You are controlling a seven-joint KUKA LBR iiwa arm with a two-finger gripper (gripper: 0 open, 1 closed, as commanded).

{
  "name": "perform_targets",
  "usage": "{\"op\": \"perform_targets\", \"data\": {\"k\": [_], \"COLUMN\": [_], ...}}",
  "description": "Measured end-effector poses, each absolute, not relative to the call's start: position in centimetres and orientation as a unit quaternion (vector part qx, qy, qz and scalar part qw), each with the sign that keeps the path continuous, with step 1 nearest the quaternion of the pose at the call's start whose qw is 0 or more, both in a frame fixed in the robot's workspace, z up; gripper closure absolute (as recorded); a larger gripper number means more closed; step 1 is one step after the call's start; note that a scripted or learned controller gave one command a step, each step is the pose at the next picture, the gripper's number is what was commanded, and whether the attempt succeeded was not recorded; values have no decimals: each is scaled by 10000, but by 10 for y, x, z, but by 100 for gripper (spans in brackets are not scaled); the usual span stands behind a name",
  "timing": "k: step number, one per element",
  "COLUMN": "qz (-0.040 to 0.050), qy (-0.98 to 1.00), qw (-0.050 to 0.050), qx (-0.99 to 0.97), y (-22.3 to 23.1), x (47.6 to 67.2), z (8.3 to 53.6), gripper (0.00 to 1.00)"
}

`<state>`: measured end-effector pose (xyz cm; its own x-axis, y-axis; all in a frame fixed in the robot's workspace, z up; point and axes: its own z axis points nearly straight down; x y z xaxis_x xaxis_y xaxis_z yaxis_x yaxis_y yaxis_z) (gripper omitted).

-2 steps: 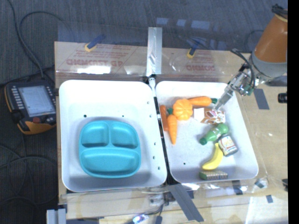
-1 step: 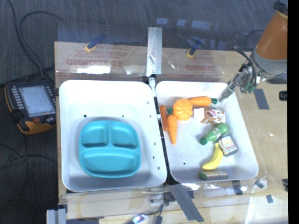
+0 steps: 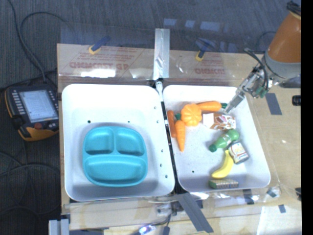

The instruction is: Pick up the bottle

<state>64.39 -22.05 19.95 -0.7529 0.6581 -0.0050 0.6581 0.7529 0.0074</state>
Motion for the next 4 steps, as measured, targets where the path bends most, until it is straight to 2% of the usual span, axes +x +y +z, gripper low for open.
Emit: {"op": "perform_targets", "data": {"k": [1, 2, 3, 4], "qz": [14, 60, 55, -9], "qy": [9154, 8619, 8615, 8553], "qw": [43, 121, 149, 12], "qx": [4026, 5070, 5075, 5181], "y": [-221, -219, -220, -214], "x": [607, 532, 533, 605], "z": [97, 95, 105, 249], "gripper": [0, 0, 100, 100]}}
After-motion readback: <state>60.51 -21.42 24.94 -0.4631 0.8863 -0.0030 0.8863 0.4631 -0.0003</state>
